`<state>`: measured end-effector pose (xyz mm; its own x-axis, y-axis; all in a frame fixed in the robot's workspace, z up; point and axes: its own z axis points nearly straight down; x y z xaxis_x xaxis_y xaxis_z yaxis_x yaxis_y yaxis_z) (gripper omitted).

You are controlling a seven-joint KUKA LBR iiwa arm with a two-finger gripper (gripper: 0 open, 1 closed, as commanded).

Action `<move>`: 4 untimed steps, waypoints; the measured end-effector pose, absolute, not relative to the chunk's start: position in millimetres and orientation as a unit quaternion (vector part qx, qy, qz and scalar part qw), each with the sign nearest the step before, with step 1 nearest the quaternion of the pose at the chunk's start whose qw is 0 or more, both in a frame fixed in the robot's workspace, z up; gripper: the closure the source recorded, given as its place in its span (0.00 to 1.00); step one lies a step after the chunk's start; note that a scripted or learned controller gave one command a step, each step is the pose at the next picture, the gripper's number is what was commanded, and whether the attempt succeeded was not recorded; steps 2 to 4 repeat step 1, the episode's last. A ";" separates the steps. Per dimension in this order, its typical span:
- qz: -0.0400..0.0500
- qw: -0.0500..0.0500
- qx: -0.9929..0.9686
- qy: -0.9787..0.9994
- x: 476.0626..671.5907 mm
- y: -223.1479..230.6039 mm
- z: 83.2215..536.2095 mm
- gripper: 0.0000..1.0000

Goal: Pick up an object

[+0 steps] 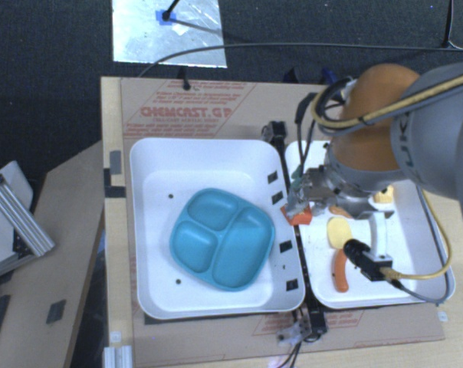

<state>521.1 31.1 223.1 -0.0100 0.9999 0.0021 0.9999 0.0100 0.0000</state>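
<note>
The grey arm (438,121) with its orange band reaches in over the right bin (427,290), and its gripper (299,204) hangs low at that bin's left edge, just beside the divider between the two bins. Whether the fingers are apart or together I cannot tell, since the wrist hides them, so nothing reads as grasped and the pick looks not yet done (a judgement from how things lie). The left bin (151,205), smooth white plastic with rounded corners, holds a teal divided plate (222,238), glossy and moulded into three compartments, lying flat near the middle. In the right bin, a small red-orange piece (301,218) sits right under the gripper and seems the likeliest target. Near it lies a pale yellow rounded piece (338,232), matte and potato-like, and below that a slim orange carrot-shaped piece (340,271), tapered and smooth, all toy-like plastic.
</note>
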 end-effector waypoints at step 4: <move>-0.002 0.000 -0.703 -0.711 536.1 92.6 222.2 1.00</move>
